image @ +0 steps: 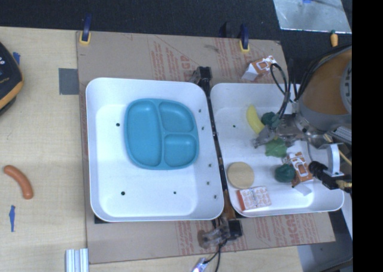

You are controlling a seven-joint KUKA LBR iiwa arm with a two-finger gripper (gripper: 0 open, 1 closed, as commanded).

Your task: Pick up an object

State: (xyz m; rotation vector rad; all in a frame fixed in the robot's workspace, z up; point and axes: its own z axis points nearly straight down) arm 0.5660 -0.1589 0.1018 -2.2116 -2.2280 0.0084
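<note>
The right bin (230, 106) holds several small items. A yellow banana (254, 118) lies near its middle, with a dark green piece (268, 118) beside it. A green toy (276, 148) lies lower down and another green piece (285, 173) sits toward the front right. A tan round disc (240, 175) and a red-and-white packet (254, 198) lie at the front. An orange-and-white packet (299, 166) is at the right. My gripper (263, 140) reaches in from the right, low over the green toy and just right of the banana. Nothing visibly sits in it.
The left bin (105, 163) bears a blue divided plate (161, 133). An orange sausage (19, 181) lies on the bench at far left, and a black device (7, 79) is at the left edge. A small carton (258, 68) sits behind the right bin. Cables hang by the arm (326, 94).
</note>
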